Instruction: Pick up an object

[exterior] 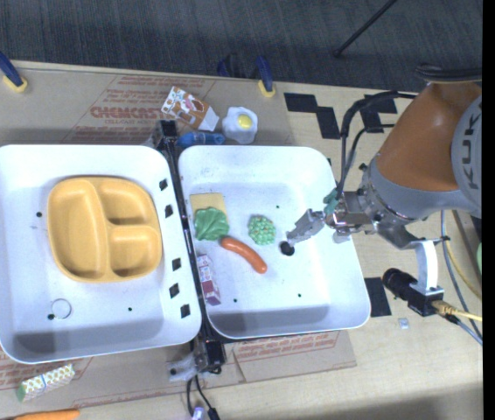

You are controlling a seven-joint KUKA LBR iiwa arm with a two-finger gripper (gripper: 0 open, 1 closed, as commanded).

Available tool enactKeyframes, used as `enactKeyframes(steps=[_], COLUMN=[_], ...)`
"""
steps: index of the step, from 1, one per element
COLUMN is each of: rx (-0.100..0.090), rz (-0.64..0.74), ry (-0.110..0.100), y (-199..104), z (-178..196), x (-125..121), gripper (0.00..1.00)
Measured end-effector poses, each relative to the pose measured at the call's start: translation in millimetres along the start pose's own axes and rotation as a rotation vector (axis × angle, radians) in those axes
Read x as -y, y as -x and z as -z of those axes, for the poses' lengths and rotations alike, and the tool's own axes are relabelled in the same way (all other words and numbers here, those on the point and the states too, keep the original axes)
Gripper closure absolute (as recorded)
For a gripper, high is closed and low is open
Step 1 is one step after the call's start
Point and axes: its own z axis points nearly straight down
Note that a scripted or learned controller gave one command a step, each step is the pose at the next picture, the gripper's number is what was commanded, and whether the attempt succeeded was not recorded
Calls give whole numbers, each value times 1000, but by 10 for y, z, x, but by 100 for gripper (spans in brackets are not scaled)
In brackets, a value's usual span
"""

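Note:
The right bin [317, 169] holds a yellow slice [208, 203], a green leafy toy [211, 225], a bumpy green ball [261, 229], an orange sausage [244, 254] and a small dark red packet [208, 283] by the left wall. My gripper [300, 232] hangs over the right half of this bin, just right of the green ball, its fingers pointing left and down. Nothing sits between them. A dark fingertip [286, 248] is close to the bin floor, apart from the sausage and the ball.
The left bin [11, 199] carries a yellow divided tray [105, 227] and a small clear ring [60, 308]. Behind the bins lie a snack packet [180, 105], a blue object [199, 137] and a yellow-white toy [240, 123]. A wrapped candy [45, 381] lies at the front left.

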Motion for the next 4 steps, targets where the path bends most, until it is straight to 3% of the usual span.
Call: enactKeyframes(steps=[1,2,3,4], rx=[-1,0,0,3], rz=[-19,47,52,615], ry=[-2,-1,-3,3], y=[-189,-509,-507,-838], z=[-1317,-1583,-1484,-575], x=[-56,-286,-287,-359], gripper=[0,0,100,100])
